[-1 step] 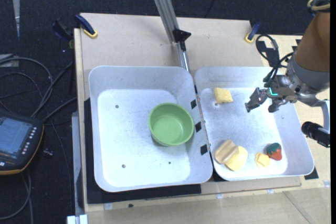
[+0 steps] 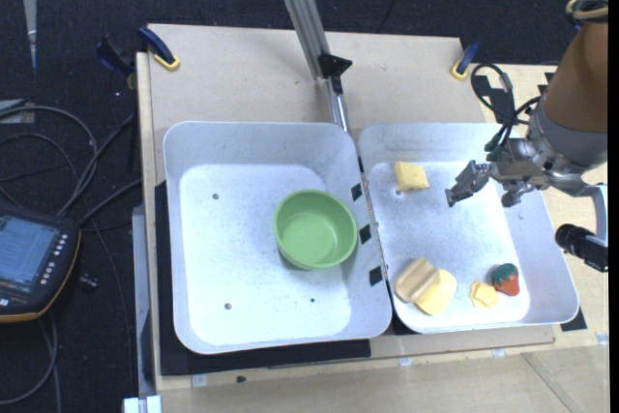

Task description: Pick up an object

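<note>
Green plastic is sitting furthest left among the pickable things: a bowl (image 2: 315, 228) resting upright near the right side of the left bin (image 2: 193, 208). It is looking light and stiff, but its rounded, smooth wall would probably be slipping between two fingers, so pinching the rim would be the surer hold.

Moving right into the right bin (image 2: 542, 305), a small yellow block (image 2: 411, 176) is lying near the far left corner; it is looking light and possibly soft, with flat sides that should be taking a pinch well. Toward the near edge, a pale yellow lump (image 2: 427, 284) made of two rounded pieces is lying touching itself side to side, likely light and a little awkward to close on except across its narrower width. Just right of it, a small yellow piece (image 2: 484, 295) is lying right against a red strawberry-like toy (image 2: 506, 279); both are looking tiny and light, and crowded enough that a grasp might be catching both.

Further right, the gripper (image 2: 488, 186) is hovering over the far half of the right bin, between the block and the bin's right wall, fingers spread apart and holding nothing. The arm (image 2: 580, 102) is reaching in from the right, wrist tilting the fingers leftward and down.
</note>
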### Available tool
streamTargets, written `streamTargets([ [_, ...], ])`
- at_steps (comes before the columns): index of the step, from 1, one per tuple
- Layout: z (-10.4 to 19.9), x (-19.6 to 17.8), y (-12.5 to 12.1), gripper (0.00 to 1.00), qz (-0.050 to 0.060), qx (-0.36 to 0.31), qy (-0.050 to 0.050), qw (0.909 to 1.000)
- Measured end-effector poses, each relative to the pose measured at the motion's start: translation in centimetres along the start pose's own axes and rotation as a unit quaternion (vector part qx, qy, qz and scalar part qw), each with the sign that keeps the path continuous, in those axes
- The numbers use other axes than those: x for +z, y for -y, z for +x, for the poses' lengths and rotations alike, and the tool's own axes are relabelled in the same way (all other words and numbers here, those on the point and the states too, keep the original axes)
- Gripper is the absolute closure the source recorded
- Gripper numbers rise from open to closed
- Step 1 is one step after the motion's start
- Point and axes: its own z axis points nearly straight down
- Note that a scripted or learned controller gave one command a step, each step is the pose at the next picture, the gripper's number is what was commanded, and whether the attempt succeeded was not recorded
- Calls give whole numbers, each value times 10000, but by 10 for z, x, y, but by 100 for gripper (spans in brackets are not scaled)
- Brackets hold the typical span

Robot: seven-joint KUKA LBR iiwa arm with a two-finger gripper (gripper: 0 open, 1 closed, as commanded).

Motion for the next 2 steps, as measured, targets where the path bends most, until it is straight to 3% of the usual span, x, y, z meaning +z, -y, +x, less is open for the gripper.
streamTargets([
  [2, 20, 106, 0, 0, 20, -1, -4, 10000],
])
